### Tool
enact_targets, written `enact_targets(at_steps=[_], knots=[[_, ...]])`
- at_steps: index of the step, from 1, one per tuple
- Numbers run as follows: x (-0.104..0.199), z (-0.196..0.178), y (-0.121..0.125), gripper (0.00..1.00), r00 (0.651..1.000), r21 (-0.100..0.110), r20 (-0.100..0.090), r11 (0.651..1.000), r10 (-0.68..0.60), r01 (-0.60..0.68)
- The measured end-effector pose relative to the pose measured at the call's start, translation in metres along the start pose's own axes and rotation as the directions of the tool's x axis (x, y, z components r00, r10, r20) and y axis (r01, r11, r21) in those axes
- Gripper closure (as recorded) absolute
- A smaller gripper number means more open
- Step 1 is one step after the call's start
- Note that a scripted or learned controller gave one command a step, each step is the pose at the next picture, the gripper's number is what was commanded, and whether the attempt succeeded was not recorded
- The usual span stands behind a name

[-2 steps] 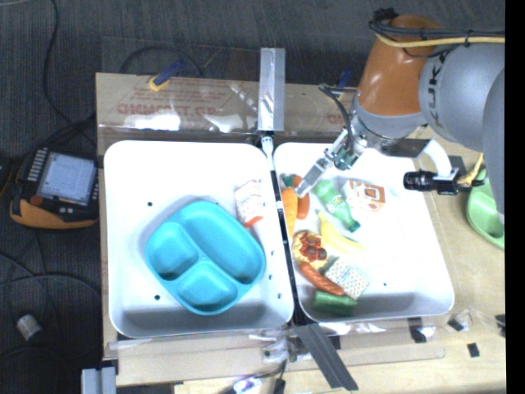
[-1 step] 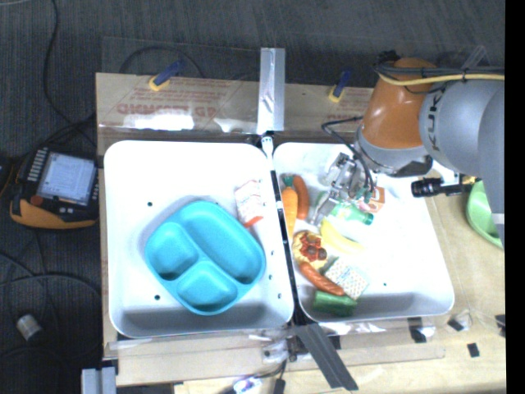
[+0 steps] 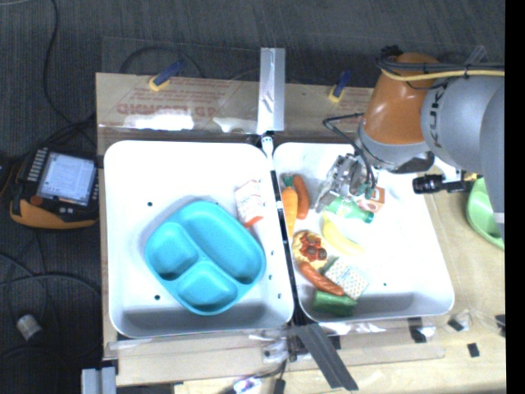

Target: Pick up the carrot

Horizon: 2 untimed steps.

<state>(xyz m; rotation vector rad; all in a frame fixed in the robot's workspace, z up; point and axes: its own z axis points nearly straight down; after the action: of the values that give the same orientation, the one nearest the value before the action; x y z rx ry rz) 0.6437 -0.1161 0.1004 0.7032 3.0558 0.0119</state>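
The carrot [image 3: 289, 210] is a slim orange piece with a green top, lying lengthwise against the left wall of the right bin [image 3: 410, 245]. A reddish sausage-like piece [image 3: 301, 195] lies right beside it. My gripper [image 3: 346, 182] hangs over the upper middle of the right bin, to the right of the carrot and apart from it, just above a green and white packet [image 3: 354, 210]. Nothing shows as held.
Below the carrot lie a yellow banana [image 3: 338, 235], a pizza-like piece [image 3: 310, 245], a red-orange pepper [image 3: 321, 279], a checked wafer [image 3: 353, 280] and a green item [image 3: 332, 300]. The left bin [image 3: 131, 171] holds a blue divided tray [image 3: 205, 257] and a small carton [image 3: 248, 203].
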Motion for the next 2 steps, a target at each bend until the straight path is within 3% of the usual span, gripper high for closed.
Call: enact_targets(at_steps=[1,2], knots=[[0.066,-0.081,0.050,1.00,0.956,0.009,-0.003,0.956,0.294,-0.294],[0.059,-0.081,0.086,1.00,0.998,0.009,-0.004,0.998,0.061,-0.061]])
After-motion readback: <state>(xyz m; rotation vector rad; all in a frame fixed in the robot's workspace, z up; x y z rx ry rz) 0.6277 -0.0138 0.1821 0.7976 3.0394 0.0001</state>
